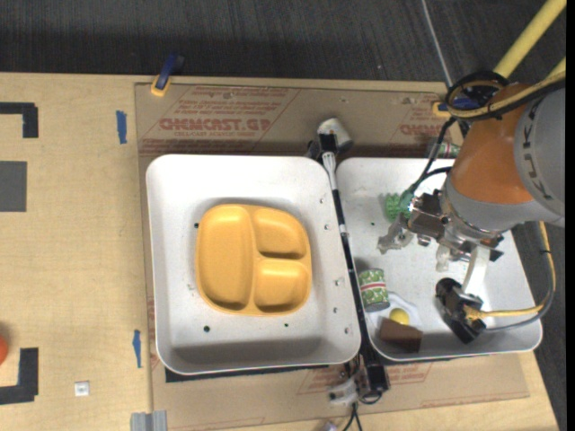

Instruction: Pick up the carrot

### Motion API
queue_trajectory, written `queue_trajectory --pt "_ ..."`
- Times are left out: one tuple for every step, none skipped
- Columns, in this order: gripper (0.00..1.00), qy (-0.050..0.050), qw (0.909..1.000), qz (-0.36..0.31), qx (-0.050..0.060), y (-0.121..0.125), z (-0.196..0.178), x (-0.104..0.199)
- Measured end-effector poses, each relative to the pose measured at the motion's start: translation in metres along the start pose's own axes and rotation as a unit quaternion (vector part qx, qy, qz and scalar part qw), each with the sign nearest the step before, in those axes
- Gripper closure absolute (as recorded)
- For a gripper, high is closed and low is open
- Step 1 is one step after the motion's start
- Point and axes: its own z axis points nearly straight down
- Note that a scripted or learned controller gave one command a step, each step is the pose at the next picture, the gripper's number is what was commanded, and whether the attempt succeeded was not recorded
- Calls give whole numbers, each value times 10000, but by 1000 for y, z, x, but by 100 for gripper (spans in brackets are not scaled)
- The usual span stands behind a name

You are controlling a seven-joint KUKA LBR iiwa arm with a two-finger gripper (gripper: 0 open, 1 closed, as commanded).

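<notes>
My gripper [419,248] hangs over the middle of the right bin [512,281], under the grey and orange wrist. Its two fingers stand apart, so it is open, and I see nothing between them. Just left of the gripper, near the bin's back, lies a small green leafy piece [395,206]. Nearer the front left corner are a small can with a green and white label [373,287], a little yellow piece [400,315] and a brown block [400,334]. The arm hides part of the bin floor below it.
The left bin [171,241] holds a yellow divided plate [254,259]. A ridge where the two bins meet [346,250] runs between them. A small orange thing [3,350] shows at the far left edge of the bench.
</notes>
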Motion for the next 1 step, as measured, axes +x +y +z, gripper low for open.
queue_trajectory --pt "0 -5 9997 231 3 -52 1 33"
